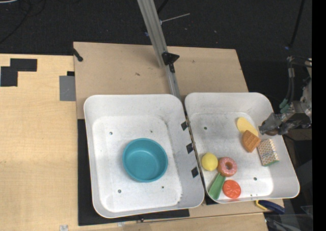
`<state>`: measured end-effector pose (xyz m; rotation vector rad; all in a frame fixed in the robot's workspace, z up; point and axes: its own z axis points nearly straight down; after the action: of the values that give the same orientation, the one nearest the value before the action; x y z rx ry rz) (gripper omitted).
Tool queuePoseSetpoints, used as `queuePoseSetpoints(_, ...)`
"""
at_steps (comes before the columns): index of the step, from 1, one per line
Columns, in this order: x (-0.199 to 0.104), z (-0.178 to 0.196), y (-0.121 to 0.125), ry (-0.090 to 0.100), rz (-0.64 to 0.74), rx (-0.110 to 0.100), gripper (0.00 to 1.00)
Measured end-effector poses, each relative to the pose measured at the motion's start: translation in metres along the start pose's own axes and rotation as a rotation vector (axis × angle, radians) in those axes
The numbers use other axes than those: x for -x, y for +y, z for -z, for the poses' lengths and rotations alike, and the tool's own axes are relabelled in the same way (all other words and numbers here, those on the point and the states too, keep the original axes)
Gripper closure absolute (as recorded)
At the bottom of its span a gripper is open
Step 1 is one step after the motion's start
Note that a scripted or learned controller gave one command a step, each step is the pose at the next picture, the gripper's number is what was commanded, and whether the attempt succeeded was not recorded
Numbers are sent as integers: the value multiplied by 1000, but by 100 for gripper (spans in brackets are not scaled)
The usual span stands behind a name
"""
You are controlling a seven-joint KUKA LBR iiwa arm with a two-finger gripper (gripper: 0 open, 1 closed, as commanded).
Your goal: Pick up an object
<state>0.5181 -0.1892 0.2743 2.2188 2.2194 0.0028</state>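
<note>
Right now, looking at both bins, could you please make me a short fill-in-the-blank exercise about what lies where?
1. The teal bowl sits in the ____ bin.
2. The pink donut lies just right of the yellow ____.
3. The gripper is at the ____ edge of the right bin.

Missing words: left; lemon; right

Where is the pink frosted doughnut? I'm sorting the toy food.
The pink frosted doughnut lies in the right white bin, near its front, between the yellow lemon and red tomato.
</note>
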Motion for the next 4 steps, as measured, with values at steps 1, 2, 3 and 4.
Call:
queuePoseSetpoints(1,-56,-17,6,2,4,-6,100)
queuePoseSetpoints(2,-113,-16,19,2,4,-4,100)
queuePoseSetpoints(3,-166,-14,22,2,4,-5,100)
queuePoseSetpoints(4,-224,-33,32,2,4,-6,100)
